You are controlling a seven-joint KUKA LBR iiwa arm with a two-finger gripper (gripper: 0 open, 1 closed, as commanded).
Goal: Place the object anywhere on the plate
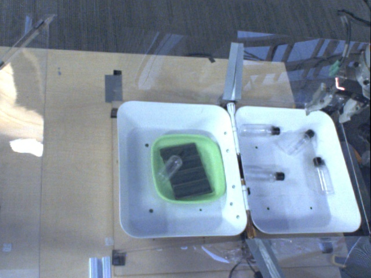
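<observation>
A green square plate (217,162) sits in the middle of the left bin (130,172), with a black ridged block (191,175) on it. A clear vial (170,168) lies tilted on that block, near the plate's left side. Several more clear vials with black caps lie in the right bin (342,207): one at the back left (261,131), one at the back middle (297,142), one at the left middle (264,175). My gripper (346,94) is up at the far right, beyond the right bin's back corner and well away from the plate.
A grey metal post (234,74) stands behind the seam between the two bins. Cables and hardware crowd the top right corner. The wooden bench (64,172) spreads out to the left of the bins.
</observation>
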